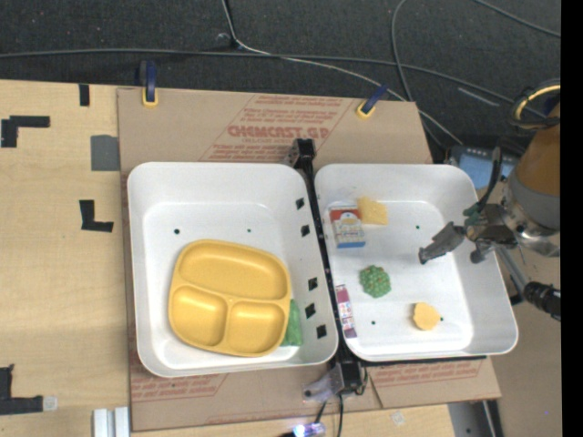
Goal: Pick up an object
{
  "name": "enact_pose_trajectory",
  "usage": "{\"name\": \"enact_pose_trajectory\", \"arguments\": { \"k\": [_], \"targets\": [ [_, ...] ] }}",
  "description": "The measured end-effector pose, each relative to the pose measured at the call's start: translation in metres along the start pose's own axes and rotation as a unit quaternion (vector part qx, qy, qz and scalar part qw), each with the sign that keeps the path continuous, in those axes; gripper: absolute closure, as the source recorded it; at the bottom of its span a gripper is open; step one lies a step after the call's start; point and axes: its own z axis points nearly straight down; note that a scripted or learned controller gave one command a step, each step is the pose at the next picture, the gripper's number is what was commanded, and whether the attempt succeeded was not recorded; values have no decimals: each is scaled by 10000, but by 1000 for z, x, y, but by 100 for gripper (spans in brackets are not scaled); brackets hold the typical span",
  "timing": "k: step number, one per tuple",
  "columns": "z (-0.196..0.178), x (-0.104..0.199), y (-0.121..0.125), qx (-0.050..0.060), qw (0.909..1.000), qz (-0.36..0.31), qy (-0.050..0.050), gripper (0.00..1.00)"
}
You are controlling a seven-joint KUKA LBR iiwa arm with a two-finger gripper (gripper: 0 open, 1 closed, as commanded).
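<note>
Left white plastic bin [150, 189] holds a glossy yellow three-compartment tray [230, 297], with a green item [293, 326] wedged at its right edge. Right white bin [455, 182] holds a small red-and-white carton [346, 225], a pale yellow block [373, 211], a bumpy green lump [374, 280] and a round orange-yellow piece [425, 316]. Grey arm reaches in from the right, two-finger gripper [451, 242] hovering spread, nothing between its fingers.
</note>
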Motion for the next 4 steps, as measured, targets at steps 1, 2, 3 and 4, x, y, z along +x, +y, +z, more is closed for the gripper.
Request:
{"name": "enact_pose_trajectory", "arguments": {
  "k": [1,2,3,4],
  "targets": [
    [-6,0,3,-59,10000,-21,-14,0],
    [44,-6,9,-41,10000,-16,-14,0],
    [90,-6,15,-38,10000,-21,-10,0],
    [140,-6,16,-67,10000,-21,-25,0]
  ]
}}
